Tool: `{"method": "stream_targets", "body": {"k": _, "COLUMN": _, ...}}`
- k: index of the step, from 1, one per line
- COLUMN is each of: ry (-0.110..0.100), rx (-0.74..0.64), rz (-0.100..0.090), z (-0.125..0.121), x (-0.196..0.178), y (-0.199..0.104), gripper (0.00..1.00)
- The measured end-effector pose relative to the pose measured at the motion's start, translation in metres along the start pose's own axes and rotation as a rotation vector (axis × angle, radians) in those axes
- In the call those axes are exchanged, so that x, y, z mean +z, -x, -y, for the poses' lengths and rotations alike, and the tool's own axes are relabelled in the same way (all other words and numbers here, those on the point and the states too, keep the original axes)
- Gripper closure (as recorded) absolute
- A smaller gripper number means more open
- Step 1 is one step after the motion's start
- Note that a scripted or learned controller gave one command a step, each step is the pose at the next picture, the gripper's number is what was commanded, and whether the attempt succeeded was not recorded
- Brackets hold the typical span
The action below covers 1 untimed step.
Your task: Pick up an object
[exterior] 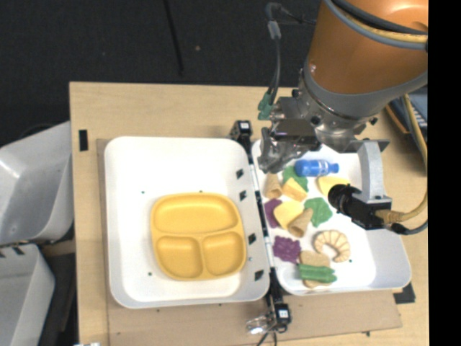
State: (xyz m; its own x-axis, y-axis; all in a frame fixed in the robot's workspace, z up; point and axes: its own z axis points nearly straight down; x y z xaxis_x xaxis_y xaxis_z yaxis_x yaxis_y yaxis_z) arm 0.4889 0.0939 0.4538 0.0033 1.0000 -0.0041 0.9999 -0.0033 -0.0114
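Pale wooden bench [166, 107] is carrying two shallow white bins, and the left bin [122, 193] is cradling a glossy yellow divided tray [196, 235]. Over in the right bin [385, 262], toy food is piling up: a blue bottle [315, 167], a ridged croissant [333, 244], knobbly purple grapes [286, 249], a waffle cone [300, 222]. The gripper [277, 153] is hovering at that bin's upper left corner, just above the heap; whether the jaws are spread or pressed together, I cannot tell. Nothing is looking lifted yet, so the pick itself is remaining.
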Motion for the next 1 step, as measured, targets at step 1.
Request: {"method": "stream_targets", "body": {"k": 1, "ry": 0.000, "rx": 0.003, "rz": 0.000, "z": -0.0014, "x": 0.1118, "y": 0.0541, "gripper": 1.00}}
